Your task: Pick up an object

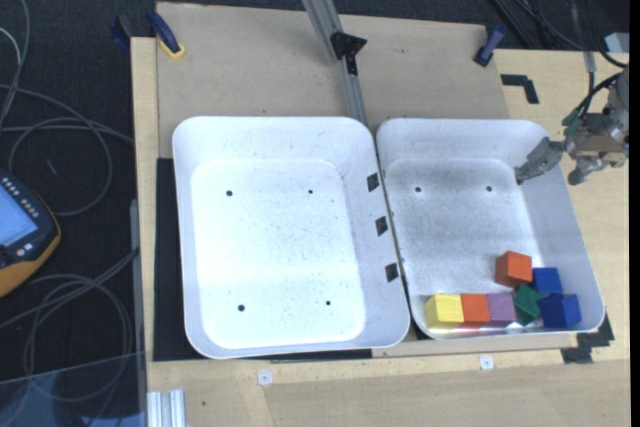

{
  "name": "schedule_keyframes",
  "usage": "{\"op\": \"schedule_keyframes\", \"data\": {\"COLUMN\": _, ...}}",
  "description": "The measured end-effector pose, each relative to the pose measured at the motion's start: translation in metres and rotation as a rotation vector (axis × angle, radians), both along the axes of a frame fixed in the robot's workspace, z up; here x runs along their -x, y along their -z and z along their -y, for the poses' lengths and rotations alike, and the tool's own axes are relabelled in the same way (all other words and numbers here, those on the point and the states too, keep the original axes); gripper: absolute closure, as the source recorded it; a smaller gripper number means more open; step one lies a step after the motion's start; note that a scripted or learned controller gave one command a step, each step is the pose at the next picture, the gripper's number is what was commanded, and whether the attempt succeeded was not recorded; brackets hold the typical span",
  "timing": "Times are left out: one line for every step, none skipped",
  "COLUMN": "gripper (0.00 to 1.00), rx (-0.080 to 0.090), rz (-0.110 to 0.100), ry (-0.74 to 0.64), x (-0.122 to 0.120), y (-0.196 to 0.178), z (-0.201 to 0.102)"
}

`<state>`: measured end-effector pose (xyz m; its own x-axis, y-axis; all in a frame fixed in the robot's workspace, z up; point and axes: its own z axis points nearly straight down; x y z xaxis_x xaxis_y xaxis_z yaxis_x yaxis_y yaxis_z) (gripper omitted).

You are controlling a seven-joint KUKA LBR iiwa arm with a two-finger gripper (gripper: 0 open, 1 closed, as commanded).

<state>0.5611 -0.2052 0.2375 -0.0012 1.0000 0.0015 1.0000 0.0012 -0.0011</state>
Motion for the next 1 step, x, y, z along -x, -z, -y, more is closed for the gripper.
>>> {"op": "schedule_keyframes", "data": {"gripper": 0.00, "rx": -0.005, "rz": -0.008, "ry": -0.006, "x": 0.0178, "y": 0.0874, "z": -0.0921}}
